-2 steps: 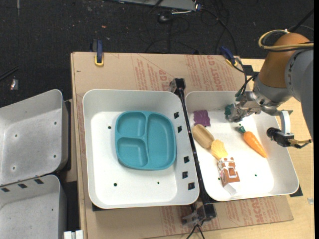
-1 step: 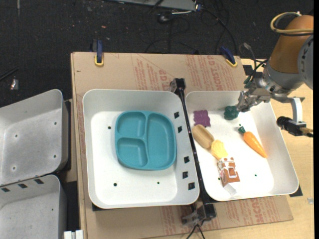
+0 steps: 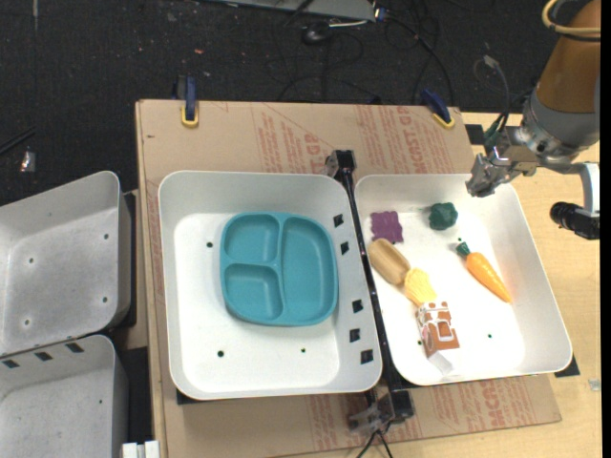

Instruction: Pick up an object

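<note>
Where ridges divide it, glossy teal tray (image 3: pixel 280 268) curves smoothly.

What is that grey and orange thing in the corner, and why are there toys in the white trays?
That is a robot arm. One camera looks down from above, and the arm reaches in from the right. At its tip is a gripper for picking things up; it hangs over the far edge of the right bin, holding nothing. In that bin lie a purple piece, a dark green lump, a toy carrot, a tan and yellow toy and a small orange and white box. The left bin holds a teal divided plate.
</note>
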{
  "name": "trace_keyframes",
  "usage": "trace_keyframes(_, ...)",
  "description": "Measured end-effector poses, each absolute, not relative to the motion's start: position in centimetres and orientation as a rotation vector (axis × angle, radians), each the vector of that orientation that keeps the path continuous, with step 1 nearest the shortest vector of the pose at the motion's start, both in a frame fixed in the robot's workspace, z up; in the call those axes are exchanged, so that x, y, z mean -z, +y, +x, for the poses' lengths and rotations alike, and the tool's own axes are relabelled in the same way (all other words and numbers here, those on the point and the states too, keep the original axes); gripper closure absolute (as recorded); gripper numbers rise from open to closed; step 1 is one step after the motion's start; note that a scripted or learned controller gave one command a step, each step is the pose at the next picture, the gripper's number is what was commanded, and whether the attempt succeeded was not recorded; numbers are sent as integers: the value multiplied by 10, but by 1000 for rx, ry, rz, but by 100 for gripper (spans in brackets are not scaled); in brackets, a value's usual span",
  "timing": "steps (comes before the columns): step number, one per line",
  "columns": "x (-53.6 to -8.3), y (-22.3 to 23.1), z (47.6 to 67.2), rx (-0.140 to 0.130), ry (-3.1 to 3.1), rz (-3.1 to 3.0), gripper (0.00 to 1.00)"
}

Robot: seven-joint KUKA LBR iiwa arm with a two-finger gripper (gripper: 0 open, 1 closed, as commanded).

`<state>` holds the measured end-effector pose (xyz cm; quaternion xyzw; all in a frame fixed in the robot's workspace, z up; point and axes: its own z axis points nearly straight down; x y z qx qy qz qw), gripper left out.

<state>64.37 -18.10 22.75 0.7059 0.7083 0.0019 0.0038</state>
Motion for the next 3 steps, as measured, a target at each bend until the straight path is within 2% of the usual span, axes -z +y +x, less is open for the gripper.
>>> trace_keyframes(1,-260,-181,645,-4,2221,2214,100)
trace_keyframes(2,-260,-124,637,-2,2230,2214,100)
trace_keyframes(3,-265,-72,640,-3,2231,2213,100)
